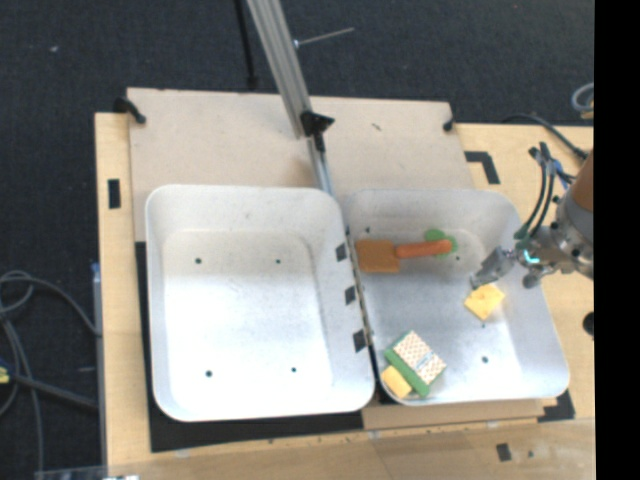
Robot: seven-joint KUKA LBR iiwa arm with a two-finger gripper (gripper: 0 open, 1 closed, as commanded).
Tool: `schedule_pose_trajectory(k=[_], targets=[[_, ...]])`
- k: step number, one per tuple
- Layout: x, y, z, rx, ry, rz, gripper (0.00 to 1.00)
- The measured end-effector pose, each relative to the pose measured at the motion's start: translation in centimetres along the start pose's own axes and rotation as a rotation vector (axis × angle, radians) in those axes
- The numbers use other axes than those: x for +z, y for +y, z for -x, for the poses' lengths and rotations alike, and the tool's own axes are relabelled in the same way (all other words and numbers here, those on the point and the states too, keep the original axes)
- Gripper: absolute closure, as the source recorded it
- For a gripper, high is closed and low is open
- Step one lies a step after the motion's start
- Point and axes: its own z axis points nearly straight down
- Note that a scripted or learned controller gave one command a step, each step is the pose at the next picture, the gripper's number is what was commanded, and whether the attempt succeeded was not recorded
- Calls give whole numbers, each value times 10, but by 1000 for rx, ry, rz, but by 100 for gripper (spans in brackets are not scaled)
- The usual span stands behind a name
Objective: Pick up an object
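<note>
The right bin point(520, 363) holds three objects. A brown brush with an orange handle and green tip point(400, 252) lies near its left wall. A yellow block point(485, 302) sits toward its right side. A patterned sponge with yellow and green edges point(413, 365) rests near the front. My gripper point(512, 267) hangs at the bin's right side, just above and to the right of the yellow block, with its fingers spread and nothing between them.
The left bin point(250, 303) stands beside the right one, sharing a divider with black clips. A slanted metal post point(280, 58) rises behind the bins. Cables trail at the left and right edges of the bench.
</note>
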Motion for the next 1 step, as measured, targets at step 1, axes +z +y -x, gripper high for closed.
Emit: schedule_pose_trajectory(k=[1], targets=[[-2,1,0,0,-1,4,0]])
